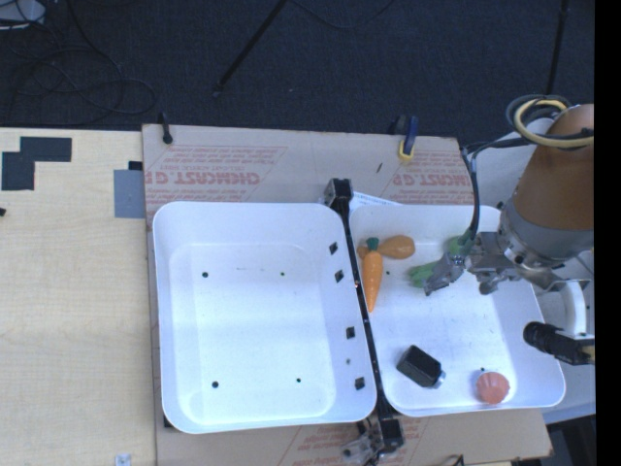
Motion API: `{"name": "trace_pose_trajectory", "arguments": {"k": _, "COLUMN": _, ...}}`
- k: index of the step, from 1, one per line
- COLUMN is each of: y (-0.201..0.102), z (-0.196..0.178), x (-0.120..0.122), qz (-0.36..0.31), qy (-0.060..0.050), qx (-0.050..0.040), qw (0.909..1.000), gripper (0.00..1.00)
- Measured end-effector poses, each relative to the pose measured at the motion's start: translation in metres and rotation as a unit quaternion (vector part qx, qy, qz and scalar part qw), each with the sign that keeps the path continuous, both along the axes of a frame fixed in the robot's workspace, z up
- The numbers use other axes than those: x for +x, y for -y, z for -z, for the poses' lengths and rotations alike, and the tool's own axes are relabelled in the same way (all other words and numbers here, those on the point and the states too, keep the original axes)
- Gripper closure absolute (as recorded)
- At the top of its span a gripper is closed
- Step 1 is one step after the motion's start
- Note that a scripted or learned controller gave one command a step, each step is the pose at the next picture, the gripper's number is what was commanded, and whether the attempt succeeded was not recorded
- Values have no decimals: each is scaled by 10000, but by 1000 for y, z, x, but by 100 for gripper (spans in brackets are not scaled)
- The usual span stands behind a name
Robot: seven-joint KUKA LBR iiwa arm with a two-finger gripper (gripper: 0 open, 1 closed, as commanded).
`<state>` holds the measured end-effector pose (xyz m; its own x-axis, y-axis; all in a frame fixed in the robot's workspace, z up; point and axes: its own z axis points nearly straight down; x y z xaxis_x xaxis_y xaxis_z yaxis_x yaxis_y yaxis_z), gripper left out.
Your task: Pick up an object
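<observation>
Four things to grab, all sitting in the right bin (543, 396). Toy carrot (372, 278) up against the left wall, orange body with a green top, standing roughly lengthwise along the divider. Just beside it, touching or near enough, an orange rounded lump (397, 248), maybe a toy potato or bread roll, hard to tell which. Further right, a green thing (423, 275), partly covered by the gripper so the shape stays a mystery. Down toward the near edge, a black block (420, 366) lying at a tilt, and well to the right of that a pinkish-red ball (492, 387) close to the bin's near right corner.

Gripper (456, 265) down low in the bin, right at the green thing, coming in from the right. Can't honestly tell how wide the fingers are or whether anything is actually pinched between them; too much grey metal and cable bunched up there. Looks like contact with the green thing, but no way to call it a hold.

Behind it, the arm (553, 183), brownish-orange band up top, grey wrist below, cables looping over the top.

Left bin (170, 260) just white plastic with a few small dark dots on the floor. Black clips along the divider between the two bins. Both bins on a cardboard sheet (252, 168) with red print, light wooden bench (68, 309) underneath, dark floor with cables at the back.
</observation>
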<state>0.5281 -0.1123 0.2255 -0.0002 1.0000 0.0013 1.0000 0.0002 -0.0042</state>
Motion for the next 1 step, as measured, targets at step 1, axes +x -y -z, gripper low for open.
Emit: {"name": "trace_pose_trajectory", "arguments": {"k": 1, "y": 0, "z": -262, "x": 16, "qz": -7, "qy": 106, "qx": -25, "qw": 9999, "gripper": 0}}
